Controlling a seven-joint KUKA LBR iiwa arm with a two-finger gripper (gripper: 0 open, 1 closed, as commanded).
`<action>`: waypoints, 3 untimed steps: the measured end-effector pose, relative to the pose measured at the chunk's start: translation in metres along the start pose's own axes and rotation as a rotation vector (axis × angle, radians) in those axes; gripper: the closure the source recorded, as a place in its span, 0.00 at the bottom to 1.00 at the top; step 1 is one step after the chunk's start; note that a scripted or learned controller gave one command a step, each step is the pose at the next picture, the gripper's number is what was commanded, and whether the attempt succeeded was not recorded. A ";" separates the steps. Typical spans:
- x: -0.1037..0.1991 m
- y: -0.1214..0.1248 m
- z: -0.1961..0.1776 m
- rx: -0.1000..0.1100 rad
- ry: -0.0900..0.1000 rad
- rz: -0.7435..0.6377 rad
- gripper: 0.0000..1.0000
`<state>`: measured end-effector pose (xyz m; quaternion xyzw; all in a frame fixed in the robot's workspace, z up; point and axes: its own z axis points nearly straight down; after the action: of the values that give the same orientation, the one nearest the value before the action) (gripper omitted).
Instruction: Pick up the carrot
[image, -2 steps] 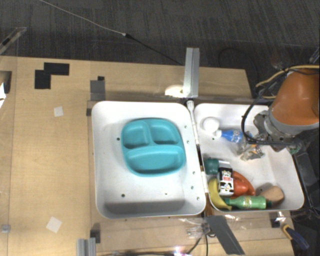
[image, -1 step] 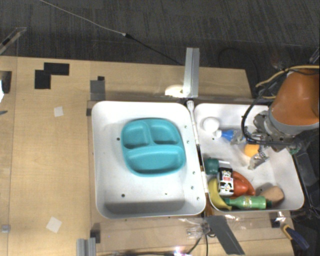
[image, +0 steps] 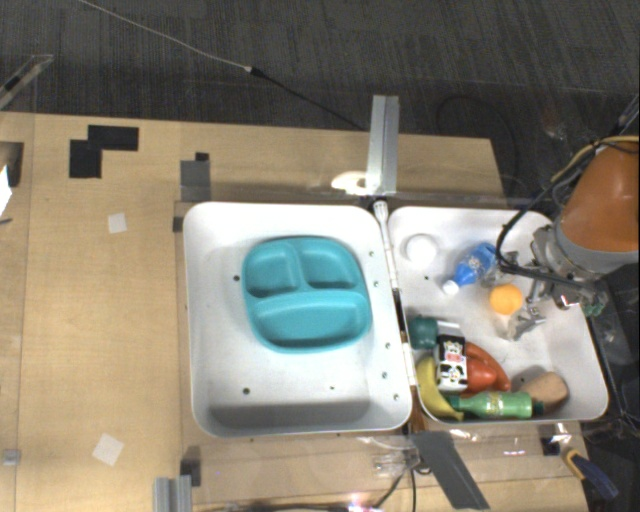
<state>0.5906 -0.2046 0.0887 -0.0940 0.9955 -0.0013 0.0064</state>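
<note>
Crowded along the near wall of the right bin (image: 598, 385) lies a heap of toy goods: a yellow banana (image: 430, 390), a green bottle (image: 497, 404), a brown potato-like piece (image: 546, 387) and a small black-and-white carton (image: 452, 362). The carrot (image: 484, 367), orange-red, lies among them, touching the carton and just above the green bottle, its left end partly covered. That packing leaves little room for fingers on either side, so in my judgement a clean grasp calls for a descent on its exposed right part.

Further back, near the middle of the same bin, the gripper (image: 527, 318) hangs below the grey wrist and orange band. It stands just beside an orange ball (image: 506, 298) and well apart from the carrot. Its jaws appear slightly parted with nothing between them. A blue bottle (image: 471, 268) and a white cap (image: 420, 247) lie beyond.

Left bin (image: 200, 330) holds a teal divided plate (image: 303, 292), lying flat at centre.
</note>
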 end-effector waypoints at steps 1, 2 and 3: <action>-0.077 -0.015 0.002 -0.003 0.018 0.221 0.00; -0.037 0.018 0.001 0.000 0.002 0.455 0.00; -0.078 0.059 0.002 -0.002 0.009 0.603 0.00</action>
<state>0.6560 -0.1317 0.0873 0.2058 0.9786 0.0013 0.0021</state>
